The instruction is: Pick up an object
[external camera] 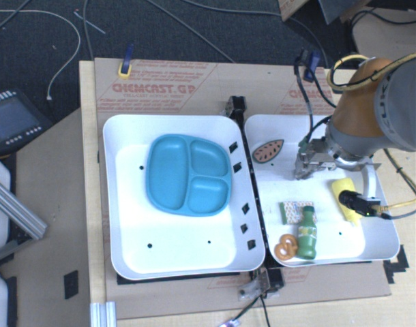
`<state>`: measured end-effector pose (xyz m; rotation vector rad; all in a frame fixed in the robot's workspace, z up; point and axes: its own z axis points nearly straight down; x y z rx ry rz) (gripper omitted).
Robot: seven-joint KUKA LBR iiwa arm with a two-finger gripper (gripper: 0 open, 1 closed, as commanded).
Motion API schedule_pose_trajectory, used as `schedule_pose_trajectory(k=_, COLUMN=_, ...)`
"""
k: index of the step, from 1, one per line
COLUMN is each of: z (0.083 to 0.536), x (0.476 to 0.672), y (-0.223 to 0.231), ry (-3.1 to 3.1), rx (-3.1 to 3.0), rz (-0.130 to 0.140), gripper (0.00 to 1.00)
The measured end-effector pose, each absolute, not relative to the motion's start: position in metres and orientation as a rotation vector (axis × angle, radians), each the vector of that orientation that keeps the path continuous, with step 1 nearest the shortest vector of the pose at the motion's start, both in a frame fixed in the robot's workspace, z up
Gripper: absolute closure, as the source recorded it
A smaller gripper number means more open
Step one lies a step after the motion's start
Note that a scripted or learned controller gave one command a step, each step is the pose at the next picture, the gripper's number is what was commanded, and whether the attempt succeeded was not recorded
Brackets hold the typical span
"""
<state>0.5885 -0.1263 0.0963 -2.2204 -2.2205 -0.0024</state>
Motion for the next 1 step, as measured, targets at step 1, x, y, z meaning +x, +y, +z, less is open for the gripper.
schedule_pose_trajectory(k=1, z=0.1609, x=0.5922, y=-0.1239, ry=-2.227, rx=-2.224, rz=-0.007, gripper=1.00)
